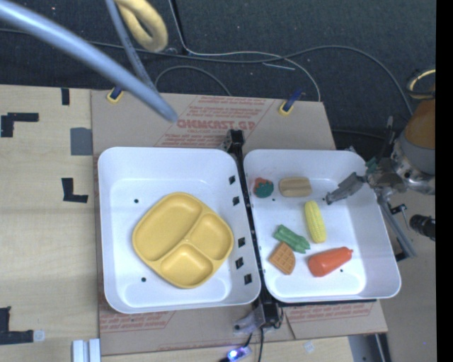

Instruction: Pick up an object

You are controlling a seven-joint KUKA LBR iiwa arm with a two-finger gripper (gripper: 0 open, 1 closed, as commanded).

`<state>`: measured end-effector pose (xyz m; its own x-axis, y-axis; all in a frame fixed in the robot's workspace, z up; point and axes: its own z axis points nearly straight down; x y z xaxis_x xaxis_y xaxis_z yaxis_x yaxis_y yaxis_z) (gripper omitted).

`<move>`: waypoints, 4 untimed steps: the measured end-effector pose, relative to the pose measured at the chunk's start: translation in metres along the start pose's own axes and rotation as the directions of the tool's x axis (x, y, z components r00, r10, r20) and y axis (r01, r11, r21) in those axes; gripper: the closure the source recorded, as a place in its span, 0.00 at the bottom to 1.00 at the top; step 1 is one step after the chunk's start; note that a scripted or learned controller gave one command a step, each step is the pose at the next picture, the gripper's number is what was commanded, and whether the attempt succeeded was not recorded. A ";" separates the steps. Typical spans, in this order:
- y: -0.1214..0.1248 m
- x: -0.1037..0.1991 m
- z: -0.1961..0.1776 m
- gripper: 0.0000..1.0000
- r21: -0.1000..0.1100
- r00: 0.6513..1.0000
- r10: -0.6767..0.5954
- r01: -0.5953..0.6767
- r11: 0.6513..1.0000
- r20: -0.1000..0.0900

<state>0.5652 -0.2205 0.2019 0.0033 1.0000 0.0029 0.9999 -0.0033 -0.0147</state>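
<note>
table [42,212] with two white bins | hand [343,189] over right bin [375,283], grip state unreadable | we'd drop straight onto the corn [315,220], fingers across its width

arm [422,141]: mostly cut off at right edge | claw [345,189]: fingers too small and blurred to tell open or closed | yellow object [144,21]: cut by top edge, blurred, unidentifiable
</note>
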 end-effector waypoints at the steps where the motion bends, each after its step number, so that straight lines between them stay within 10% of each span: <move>1: 0.003 0.001 -0.008 0.00 -0.013 1.000 -0.004 0.004 1.000 0.003; 4: 0.011 0.009 0.118 0.00 -0.014 1.000 -0.006 0.006 1.000 0.003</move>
<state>0.5749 -0.2113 0.0834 -0.0030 1.0000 0.0005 1.0000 0.0030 -0.0010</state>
